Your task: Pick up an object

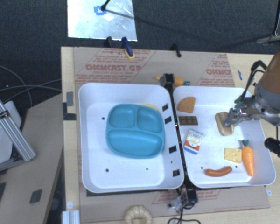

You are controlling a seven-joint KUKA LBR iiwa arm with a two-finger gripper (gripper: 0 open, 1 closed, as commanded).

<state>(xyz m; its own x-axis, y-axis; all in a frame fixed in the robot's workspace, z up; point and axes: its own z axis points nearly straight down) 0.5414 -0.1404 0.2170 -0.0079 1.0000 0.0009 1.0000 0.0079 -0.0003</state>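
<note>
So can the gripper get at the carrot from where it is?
Probably yes. The carrot lies in the open in the right bin, just below the gripper, with nothing over it; cheese sits beside it.

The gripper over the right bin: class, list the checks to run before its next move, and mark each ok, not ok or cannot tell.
1. Gripper is above a target, the tan bread slice: ok.
2. Fingers open enough to straddle it: cannot tell.
3. Bread slice held already: cannot tell.
4. Neighbours stand apart from the slice: carrot and cheese lie lower down: ok.
5. Slice lies inside the right bin, away from its wall: ok.
</note>
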